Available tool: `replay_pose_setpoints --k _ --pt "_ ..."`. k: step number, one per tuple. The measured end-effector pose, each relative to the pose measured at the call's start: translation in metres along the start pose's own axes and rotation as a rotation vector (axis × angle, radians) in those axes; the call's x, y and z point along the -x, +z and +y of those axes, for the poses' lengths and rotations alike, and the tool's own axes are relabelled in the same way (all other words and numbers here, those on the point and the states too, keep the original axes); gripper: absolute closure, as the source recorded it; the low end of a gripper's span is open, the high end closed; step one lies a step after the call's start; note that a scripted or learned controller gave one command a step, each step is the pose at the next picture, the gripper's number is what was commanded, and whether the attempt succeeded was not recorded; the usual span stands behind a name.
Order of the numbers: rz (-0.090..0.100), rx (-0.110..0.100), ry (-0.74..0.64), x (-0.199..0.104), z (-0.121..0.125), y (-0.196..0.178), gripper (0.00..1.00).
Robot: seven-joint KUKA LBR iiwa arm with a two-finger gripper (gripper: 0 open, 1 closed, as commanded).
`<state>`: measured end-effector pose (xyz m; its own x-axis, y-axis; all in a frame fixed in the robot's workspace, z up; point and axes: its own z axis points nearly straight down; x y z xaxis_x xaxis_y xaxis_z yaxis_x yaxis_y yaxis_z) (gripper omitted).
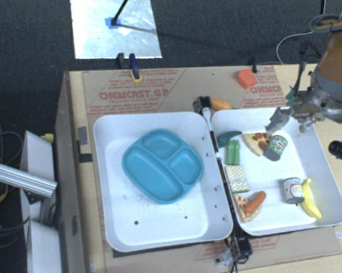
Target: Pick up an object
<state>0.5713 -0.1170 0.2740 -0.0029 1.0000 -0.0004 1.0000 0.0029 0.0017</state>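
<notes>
Dark carpeted floor around a brown surface (156, 90) carrying two white bins; landmark is the right bin (328, 168). The left bin (113, 184) sits beside it and holds a blue divided plate (161, 164). Inside the right bin: a green-label can (275, 147) lying tilted near the far middle, a pizza slice (254, 142) touching it on the side toward the left bin, a green pepper (233, 152) along that same wall, a checkered box (237, 177) just nearer than the pepper, a carrot (255, 202) on a second pizza slice (244, 208) at the near corner by the divider, and a grey can (292, 190) beside a banana (309, 198) at the near outer side. Outside the bin, an orange block (246, 78) lies beyond its far edge. The gripper (277, 121) hangs over the bin's far part, just above the green-label can and pizza slice; nothing is visible between its fingers, and whether they are spread or closed cannot be told at this angle. Step in hand, as I judge it: approach, lining up over a target, likely the green-label can. No grasp yet. Next move calls for a straight descent with the fingers straddling the can's body, not its rim. The can lies tilted and may roll. The pizza slice touching it could get pinched or dragged along.
</notes>
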Motion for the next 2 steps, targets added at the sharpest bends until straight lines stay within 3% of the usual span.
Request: replay_pose_setpoints --k 1,2 --pt "0.001 -0.004 -0.001 -0.020 0.056 0.136 0.00" --pt "-0.002 0.001 0.002 -0.023 0.076 0.179 0.00"
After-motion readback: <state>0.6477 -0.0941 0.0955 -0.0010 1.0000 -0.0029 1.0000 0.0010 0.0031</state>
